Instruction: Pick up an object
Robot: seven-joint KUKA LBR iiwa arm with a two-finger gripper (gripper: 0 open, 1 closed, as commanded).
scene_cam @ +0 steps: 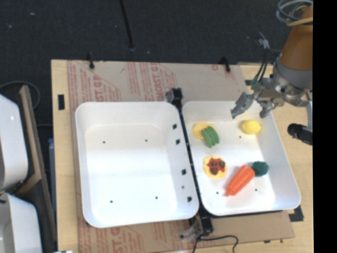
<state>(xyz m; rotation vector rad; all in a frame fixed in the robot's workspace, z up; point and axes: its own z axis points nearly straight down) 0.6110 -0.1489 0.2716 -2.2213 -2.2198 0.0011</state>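
In the right bin [274, 157] lie a yellow lemon [251, 126], a green pod on a yellow piece [208, 134], a yellow tart with dark red berries [215, 166] and an orange carrot with a green top [242, 178]. My gripper [254, 107] hangs over the bin's far right corner, just above and slightly left of the lemon. Its two fingers are spread apart and nothing sits between them.
The left bin [131, 162] stands beside the right one, with a black divider clip strip [181, 141] between them. Both rest on a cardboard sheet [131, 80]. White furniture [13, 157] stands at the far left.
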